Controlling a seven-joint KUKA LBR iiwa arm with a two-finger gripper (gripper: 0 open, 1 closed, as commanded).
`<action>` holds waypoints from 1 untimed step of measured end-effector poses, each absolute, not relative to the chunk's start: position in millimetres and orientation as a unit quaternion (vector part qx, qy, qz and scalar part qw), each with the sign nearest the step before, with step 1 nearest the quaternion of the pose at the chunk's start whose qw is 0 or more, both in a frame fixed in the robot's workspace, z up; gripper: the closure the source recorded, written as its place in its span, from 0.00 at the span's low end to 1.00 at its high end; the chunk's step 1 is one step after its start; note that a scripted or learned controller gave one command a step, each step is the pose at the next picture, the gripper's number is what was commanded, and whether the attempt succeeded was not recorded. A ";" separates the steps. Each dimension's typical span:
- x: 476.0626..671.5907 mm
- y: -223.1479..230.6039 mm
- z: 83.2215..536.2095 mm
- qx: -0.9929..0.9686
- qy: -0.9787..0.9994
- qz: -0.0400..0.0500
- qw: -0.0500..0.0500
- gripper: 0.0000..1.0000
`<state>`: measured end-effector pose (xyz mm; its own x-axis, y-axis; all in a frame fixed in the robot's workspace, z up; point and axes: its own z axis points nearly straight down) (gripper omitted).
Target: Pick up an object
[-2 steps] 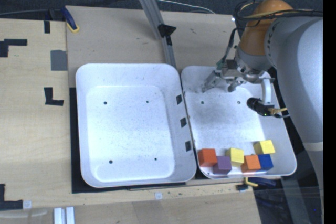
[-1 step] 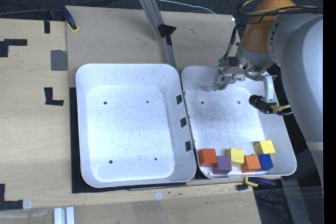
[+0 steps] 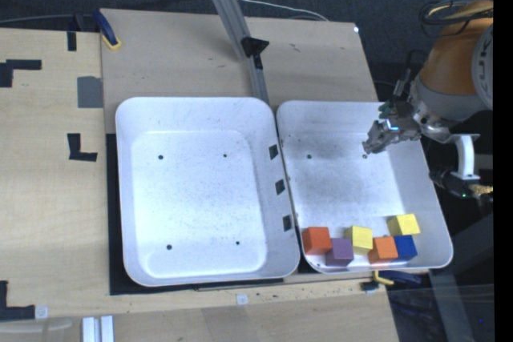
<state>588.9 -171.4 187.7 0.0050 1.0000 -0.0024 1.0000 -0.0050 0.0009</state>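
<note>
Gripper hangs over upper part of right bin, well apart from the blocks; whether it is apart or together, cannot tell, nothing seen in it. Blocks cluster along right bin's near edge: orange block, purple block touching it, yellow block, second orange block, blue block, second yellow block. All cube-like, no clear long axis. Left bin just beside. Slanted metal rail crosses worktop behind bins.
</note>
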 end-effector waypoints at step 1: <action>590.9 -167.9 182.6 0.707 0.707 0.000 -0.001 0.00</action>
